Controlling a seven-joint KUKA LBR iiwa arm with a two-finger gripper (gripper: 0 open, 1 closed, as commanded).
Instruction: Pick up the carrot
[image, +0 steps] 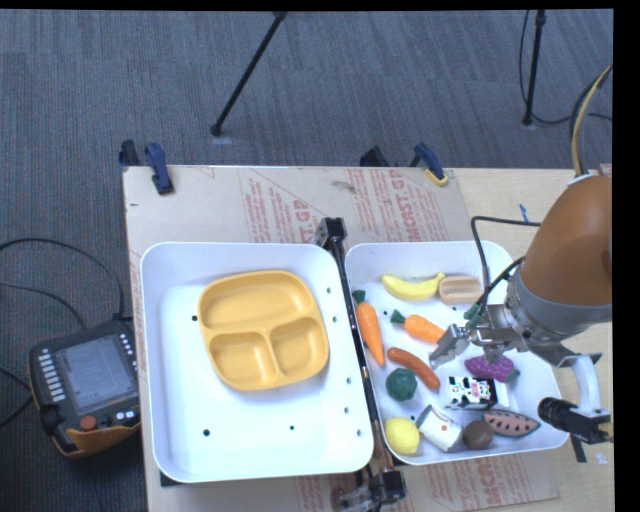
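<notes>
Guessing the carrot (370, 333) is light, rigid, slick plastic: pinch it mid-body across its width; pincer (452, 345) hovers nearby, jaw state indiscernible.

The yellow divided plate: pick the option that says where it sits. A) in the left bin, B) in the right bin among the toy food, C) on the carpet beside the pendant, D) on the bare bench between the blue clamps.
A: the yellow divided plate lies flat inside the left bin, while the carrot and other toy food lie in the right bin.
</notes>
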